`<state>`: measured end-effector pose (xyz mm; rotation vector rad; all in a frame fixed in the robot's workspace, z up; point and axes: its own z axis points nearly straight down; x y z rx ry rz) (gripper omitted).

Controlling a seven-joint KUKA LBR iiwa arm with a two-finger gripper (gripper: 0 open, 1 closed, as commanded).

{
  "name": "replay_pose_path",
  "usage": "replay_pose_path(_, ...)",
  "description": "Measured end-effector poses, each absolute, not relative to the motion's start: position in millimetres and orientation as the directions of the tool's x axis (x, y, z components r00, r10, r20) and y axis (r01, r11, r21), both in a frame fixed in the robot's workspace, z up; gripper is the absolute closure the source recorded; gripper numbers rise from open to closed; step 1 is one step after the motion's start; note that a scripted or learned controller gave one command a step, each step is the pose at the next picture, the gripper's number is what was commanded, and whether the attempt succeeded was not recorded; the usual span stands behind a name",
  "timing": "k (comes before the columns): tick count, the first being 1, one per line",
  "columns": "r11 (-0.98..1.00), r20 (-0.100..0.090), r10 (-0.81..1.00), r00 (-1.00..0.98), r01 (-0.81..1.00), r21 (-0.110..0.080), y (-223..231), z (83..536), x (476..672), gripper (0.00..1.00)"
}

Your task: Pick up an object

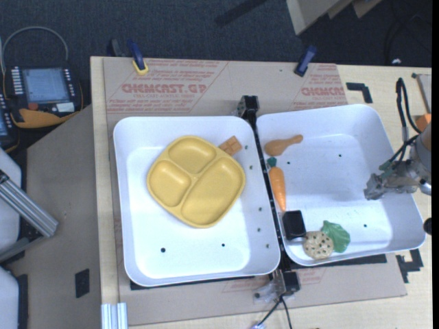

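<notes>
Seemingly nothing between the gripper (374,188), over the right bin (357,125).

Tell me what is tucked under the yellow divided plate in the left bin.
A brown piece pokes out from beneath the yellow divided plate at its upper right edge. The plate covers the rest of it, so its full shape cannot be seen, nor anything else beneath.

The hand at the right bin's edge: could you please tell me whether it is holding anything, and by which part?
Nothing is held. The hand hovers over bare floor of the right bin, apart from every item.
</notes>
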<state>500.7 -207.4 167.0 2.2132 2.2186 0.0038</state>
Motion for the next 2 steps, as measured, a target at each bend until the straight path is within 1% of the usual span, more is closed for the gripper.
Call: replay_pose_path(2,0.002,-0.004,1.0,-0.002,1.0,0.008,-217,281,505.4,1.0)
